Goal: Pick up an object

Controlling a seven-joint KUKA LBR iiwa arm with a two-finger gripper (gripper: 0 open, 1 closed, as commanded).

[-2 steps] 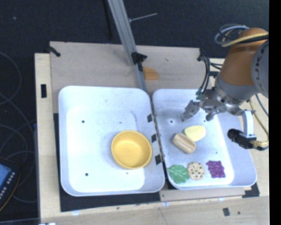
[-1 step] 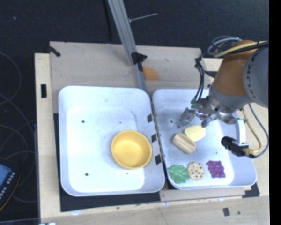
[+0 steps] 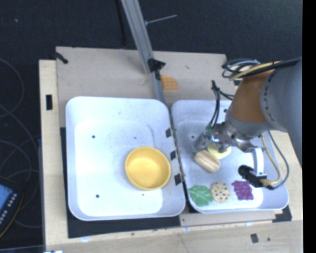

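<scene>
The gripper (image 3: 215,143) hangs low in the right white plastic bin (image 3: 192,115), right of centre frame, directly over a smooth tan bread-roll-shaped object (image 3: 207,161) and a pale yellow piece (image 3: 221,152). Whether it is clenched cannot be told. A glossy round yellow bowl (image 3: 147,168) sits in the left bin (image 3: 95,120).

Wooden bench (image 3: 110,73), grey metal pole (image 3: 138,28), orange tag (image 3: 169,83), handheld screen (image 3: 0,202) at lower left

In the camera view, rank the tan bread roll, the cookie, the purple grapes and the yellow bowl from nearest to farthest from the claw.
From the claw:
1. Tan bread roll, just below it in the right bin.
2. Cookie, near that bin's front edge.
3. Purple grapes, right of the cookie; close to the cookie's distance, though slightly farther.
4. Yellow bowl, in the left bin.
</scene>
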